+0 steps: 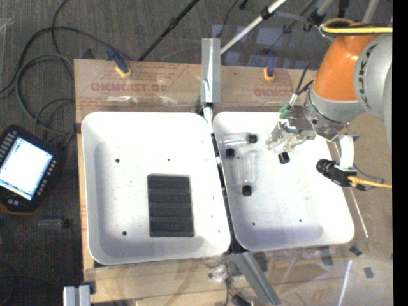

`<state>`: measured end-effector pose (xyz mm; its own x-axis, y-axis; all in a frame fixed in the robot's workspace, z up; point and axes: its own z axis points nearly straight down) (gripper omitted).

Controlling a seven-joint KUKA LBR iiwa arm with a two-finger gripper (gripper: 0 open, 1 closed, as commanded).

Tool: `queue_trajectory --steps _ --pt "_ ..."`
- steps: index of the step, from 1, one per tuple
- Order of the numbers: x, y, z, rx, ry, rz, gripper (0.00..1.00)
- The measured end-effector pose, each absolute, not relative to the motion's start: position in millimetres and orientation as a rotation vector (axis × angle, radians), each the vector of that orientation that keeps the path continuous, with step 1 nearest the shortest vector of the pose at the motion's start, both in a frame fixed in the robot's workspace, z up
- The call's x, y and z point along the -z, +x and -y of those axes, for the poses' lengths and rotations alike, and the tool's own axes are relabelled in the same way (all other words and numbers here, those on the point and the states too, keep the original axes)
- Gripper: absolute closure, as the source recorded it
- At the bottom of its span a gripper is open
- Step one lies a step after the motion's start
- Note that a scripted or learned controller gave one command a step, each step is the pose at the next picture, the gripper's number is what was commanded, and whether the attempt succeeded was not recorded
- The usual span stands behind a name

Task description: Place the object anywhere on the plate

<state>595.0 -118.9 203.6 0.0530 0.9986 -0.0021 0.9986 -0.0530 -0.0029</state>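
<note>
A dark, ribbed rectangular plate [171, 204] lies flat in the left bin [108, 132], a little below its middle. In the right bin [306, 222], two clear plastic pieces with black ends lie near the left wall. One [239, 139] lies crosswise at the top. The other [246, 173] points down the bin, with a black cap at its lower end. My gripper [284, 144] hangs over the upper middle of the right bin, to the right of the crosswise clear piece and apart from it. I see nothing held in it.
A raised divider [218, 171] separates the two bins. A metal post [210, 69] stands behind them at the middle. A black cable fitting [331, 169] on the arm hangs over the right bin's right side. A handheld pendant [24, 169] lies left of the bench.
</note>
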Motion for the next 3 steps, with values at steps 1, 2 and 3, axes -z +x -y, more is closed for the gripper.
queue_trajectory --steps 1,2,3 --pt "-182 595.0 14 -0.003 -2.049 2.378 1.00" --pt "-183 534.7 -23 -0.003 -1.742 2.610 1.00" --pt "-212 508.3 -115 -0.002 -1.642 2.675 1.00"
